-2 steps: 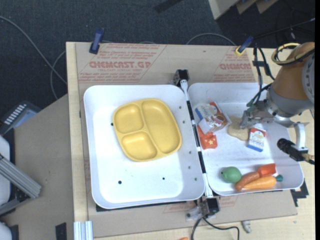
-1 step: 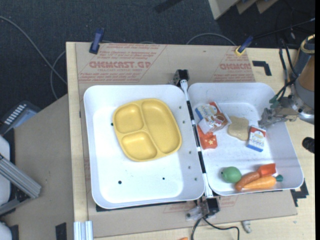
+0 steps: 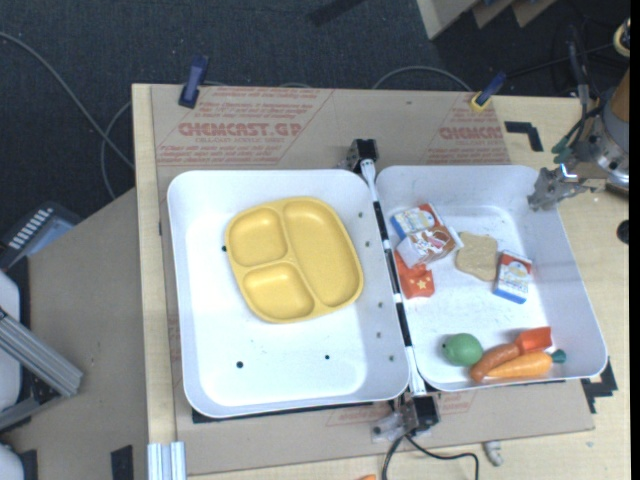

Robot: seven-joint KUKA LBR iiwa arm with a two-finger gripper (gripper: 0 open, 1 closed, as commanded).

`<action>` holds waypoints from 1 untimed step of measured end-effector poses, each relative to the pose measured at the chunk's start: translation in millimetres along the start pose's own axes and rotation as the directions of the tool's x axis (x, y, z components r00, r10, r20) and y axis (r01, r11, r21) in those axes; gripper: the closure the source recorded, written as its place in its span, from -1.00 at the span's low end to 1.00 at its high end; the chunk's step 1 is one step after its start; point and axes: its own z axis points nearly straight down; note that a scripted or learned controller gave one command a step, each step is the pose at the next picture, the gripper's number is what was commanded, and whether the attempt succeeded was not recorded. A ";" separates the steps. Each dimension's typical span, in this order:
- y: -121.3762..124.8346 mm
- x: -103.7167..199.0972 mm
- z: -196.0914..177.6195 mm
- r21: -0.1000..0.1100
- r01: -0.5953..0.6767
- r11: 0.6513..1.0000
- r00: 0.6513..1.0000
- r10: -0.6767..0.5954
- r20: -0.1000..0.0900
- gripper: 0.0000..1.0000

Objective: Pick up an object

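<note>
The arm is holding its gripper [image 3: 550,188] over the far right corner of the right bin [image 3: 470,173], above the rim and not over any item, so I judge the task is sitting at its opening step: approaching, with nothing picked yet. Whether the gripper is open or closed is not showing clearly enough here, and I cannot tell. Nothing is hanging from it. Everything it could take is lying lower in the view and to its left. Closest to it are one tan flat piece [image 3: 478,256], looking like a bread slice, and one small blue-and-white carton [image 3: 513,276] touching that piece. A little farther out, one white-and-red snack packet [image 3: 425,230] is sitting just above one small red packet [image 3: 415,280], making two packets. Farthest along the bin from the gripper, one green ball [image 3: 461,348] is resting just beside what appear to be two orange-red carrot-like pieces [image 3: 512,364], lying pressed together. Well beyond all that, the left bin [image 3: 200,318] is carrying one yellow divided plate [image 3: 292,258] with three compartments. That is two bins in all. The next move is calling for a shift inward and down over one item standing clear of its neighbours; the tan piece or the green ball is looking like the easier target.
</note>
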 end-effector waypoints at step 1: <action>2.9 35.4 -16.5 0.000 0.000 1.000 1.000 0.000 -0.001 1.00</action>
